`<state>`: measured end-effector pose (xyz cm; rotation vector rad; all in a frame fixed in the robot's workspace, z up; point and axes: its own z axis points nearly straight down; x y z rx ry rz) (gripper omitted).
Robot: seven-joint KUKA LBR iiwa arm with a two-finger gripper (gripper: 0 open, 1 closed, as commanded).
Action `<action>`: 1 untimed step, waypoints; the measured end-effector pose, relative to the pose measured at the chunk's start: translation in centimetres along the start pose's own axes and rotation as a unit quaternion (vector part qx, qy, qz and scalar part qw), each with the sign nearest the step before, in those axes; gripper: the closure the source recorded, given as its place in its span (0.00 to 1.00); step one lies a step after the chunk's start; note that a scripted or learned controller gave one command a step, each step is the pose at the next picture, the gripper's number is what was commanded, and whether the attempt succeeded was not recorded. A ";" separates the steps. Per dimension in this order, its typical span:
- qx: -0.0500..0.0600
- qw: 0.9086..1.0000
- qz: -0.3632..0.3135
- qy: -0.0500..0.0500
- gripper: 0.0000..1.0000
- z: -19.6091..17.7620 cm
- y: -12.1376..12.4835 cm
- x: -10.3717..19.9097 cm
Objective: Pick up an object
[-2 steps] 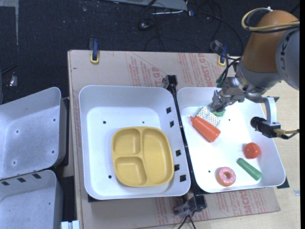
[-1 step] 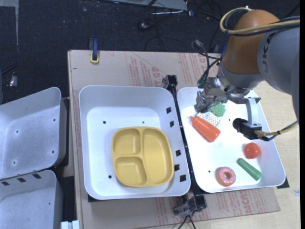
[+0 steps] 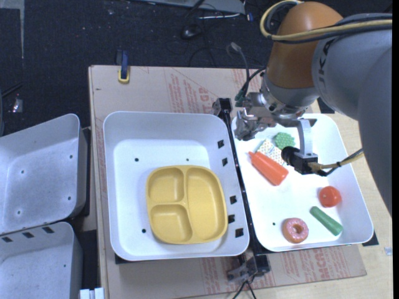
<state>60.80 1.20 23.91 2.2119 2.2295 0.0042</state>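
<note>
Carrot point(image 3: 269, 168) lies slanted in the right bin point(image 3: 299, 195), close to that bin's left wall and just below my gripper point(image 3: 252, 126).

From the left: two pale trays point(image 3: 37, 167) sit off the bench point(image 3: 156, 83), both cut off by the picture's edge. A blue clamp point(image 3: 124, 67) sits on the bench's far edge. The left bin point(image 3: 162, 148) holds a yellow plate point(image 3: 186, 203) with three compartments, lying flat and fully in view. At the bench's near edge, between the bins, is a small dark fitting point(image 3: 249, 268) with wires that I cannot make out.

In the right bin, my gripper hangs over the far left corner, beside the wall. Its metal parts blur together under my wrist, so I cannot tell whether it is released or clenched, nor whether it touches or holds anything. Just below it, a white patterned piece point(image 3: 267, 147) lies at the carrot's upper end. A green piece point(image 3: 283, 139) lies beside that, partly hidden by my own fittings and too small to name. Further right, a donut point(image 3: 295, 230) lies near the front wall. A green cucumber point(image 3: 326, 220) lies slanted just beside it, with a tomato point(image 3: 329, 196) just behind the cucumber. My arm covers the bin's far right corner.
</note>
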 end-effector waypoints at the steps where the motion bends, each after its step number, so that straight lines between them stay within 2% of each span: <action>1: 0.001 1.000 0.000 0.000 1.00 1.3 0.8 5.4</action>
